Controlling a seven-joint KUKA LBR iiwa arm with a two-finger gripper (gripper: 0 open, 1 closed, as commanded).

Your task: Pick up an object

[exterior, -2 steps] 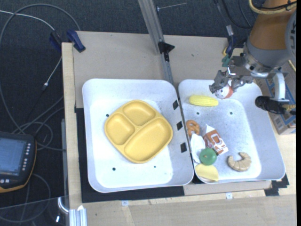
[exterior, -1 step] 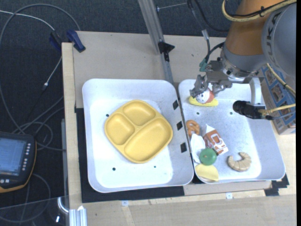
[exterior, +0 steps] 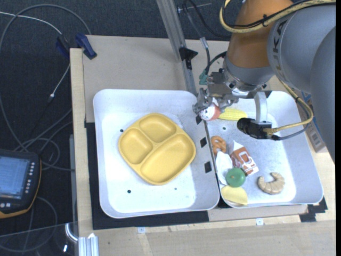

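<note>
While the gripper point(exterior: 206, 110) hangs low over the far left corner of the right bin point(exterior: 303, 159), a small red-and-white object point(exterior: 212, 112) sits right at its tip, beside a yellow corn-like piece point(exterior: 233, 114); whether that object is pinched or merely lies under the tool I cannot tell, nor can I make out how the tool is set. By my reading, the step in hand is the grasp itself, at or just after contact. Other candidates lie nearer in the same bin: a pretzel point(exterior: 218, 143), a white-and-orange packet point(exterior: 242, 159), a green ball point(exterior: 235, 177), a yellow wedge point(exterior: 235, 196) and a croissant point(exterior: 271, 183). The left bin point(exterior: 106, 143) carries a yellow divided tray point(exterior: 156, 148). Next should come a straight lift clear of the bin wall, which would prove whether anything comes up with the tool.
</note>
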